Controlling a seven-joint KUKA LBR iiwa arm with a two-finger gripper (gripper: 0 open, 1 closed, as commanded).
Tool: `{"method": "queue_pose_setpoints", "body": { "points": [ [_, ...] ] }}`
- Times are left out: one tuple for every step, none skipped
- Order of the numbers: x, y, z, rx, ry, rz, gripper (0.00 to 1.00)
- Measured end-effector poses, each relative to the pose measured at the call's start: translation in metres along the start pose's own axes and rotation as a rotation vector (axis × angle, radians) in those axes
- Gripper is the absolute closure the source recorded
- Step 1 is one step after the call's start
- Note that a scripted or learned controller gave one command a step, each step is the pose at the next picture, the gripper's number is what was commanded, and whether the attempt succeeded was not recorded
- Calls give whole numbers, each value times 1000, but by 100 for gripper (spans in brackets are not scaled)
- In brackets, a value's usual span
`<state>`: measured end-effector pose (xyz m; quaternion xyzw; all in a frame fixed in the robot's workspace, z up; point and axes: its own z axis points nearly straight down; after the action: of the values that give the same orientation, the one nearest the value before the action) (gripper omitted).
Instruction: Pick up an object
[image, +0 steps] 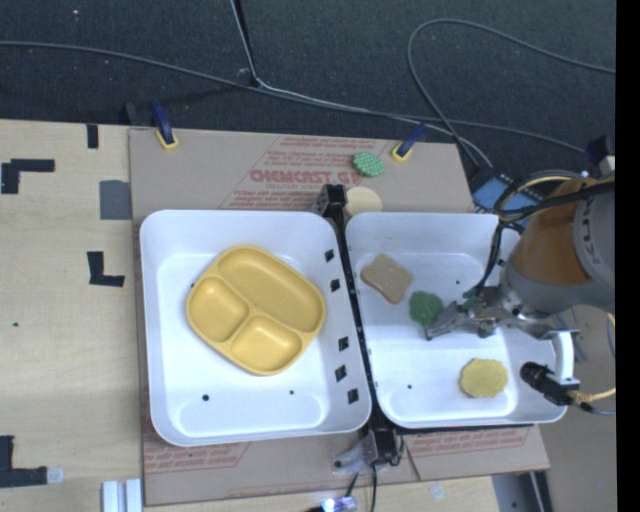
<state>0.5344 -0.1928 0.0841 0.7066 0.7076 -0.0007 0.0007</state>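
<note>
Green object (425, 305): small, rounded, dark green, lying on the floor of the right bin (440, 228), just right of frame centre. Taken as the likely target, since the gripper (437, 327) sits right beside it, tips touching or nearly touching its lower right edge. Fingers (450, 318): dark, slender, reaching in from the right at a low slant; spread not resolvable, so cannot tell whether wide or narrow. Nothing visibly between them; no grasp claimed.

Other candidates in the same bin: tan toast-shaped piece (386, 278) up and left of the green one, near but apart; yellow round piece (484, 378) toward lower right, well apart from both. Loose scatter, none stacked, which leaves room for an approach to each from the side.

Left bin (160, 330): holds a yellow divided tray (256, 309), three compartments, set diagonally, nothing in it.

Outside the bins, on the cardboard sheet (200, 170) covering the worktop, upper centre of frame: green dotted disc (368, 163) and a pale round piece (363, 200) at the bin rim, out of play.

Arm (560, 260): grey body with orange band at right edge of frame, bent low over the right bin, consistent with a descent or closing phase. Judgement: pick not yet done; green object resting on bin floor.
</note>
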Motion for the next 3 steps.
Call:
{"method": "queue_pose_setpoints", "body": {
  "points": [
    [-1,1,-12,-4,-3,0,100],
    [-1,-1,-75,-4,0,0,100],
    [5,-8,-127,-4,1,0,100]
  ]
}}
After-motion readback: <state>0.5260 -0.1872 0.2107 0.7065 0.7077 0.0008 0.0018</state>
